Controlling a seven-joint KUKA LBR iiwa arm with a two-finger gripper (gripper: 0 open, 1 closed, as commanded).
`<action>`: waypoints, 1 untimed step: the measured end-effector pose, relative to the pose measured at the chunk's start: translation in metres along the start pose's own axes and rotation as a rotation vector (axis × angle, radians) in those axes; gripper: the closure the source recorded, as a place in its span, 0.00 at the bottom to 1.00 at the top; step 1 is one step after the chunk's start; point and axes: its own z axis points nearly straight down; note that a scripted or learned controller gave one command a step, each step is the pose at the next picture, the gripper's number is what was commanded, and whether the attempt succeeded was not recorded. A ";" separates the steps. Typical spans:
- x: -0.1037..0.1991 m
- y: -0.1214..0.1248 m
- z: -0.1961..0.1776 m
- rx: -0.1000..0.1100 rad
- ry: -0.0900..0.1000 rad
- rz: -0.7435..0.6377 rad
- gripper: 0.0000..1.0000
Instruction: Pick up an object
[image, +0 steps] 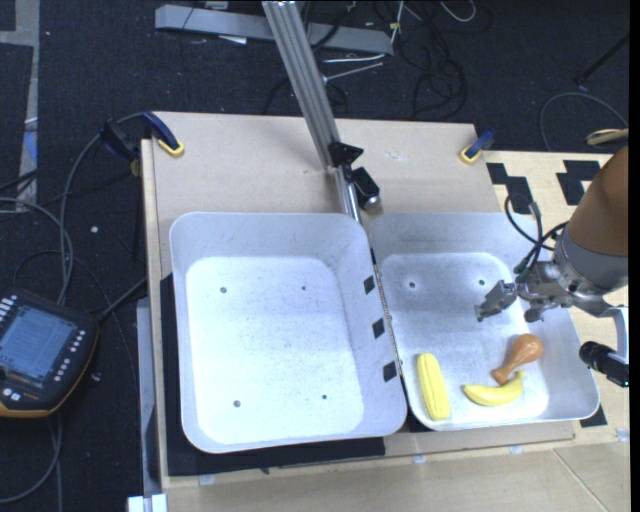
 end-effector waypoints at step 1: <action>0.001 -0.001 0.053 0.001 0.000 0.000 0.00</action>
